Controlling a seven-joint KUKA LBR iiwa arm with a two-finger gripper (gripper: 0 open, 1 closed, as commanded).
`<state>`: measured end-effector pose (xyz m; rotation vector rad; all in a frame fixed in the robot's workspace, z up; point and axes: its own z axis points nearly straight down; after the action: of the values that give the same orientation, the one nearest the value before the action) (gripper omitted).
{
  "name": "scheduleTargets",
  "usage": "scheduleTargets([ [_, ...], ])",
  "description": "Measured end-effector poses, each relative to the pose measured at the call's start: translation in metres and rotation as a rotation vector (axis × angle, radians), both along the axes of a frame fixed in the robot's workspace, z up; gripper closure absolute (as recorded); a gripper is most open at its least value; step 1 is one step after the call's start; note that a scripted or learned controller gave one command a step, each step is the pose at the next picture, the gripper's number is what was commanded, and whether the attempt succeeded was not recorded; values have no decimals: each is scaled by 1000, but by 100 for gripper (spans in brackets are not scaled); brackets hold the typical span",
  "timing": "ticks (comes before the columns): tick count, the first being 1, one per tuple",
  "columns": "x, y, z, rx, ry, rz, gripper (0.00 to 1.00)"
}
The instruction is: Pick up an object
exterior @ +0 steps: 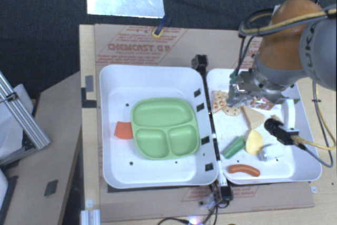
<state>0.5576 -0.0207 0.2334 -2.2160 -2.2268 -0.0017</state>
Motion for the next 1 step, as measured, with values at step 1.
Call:
scheduleTargets([
  [1, 7, 5, -19, -1, 1, 0, 100],
])
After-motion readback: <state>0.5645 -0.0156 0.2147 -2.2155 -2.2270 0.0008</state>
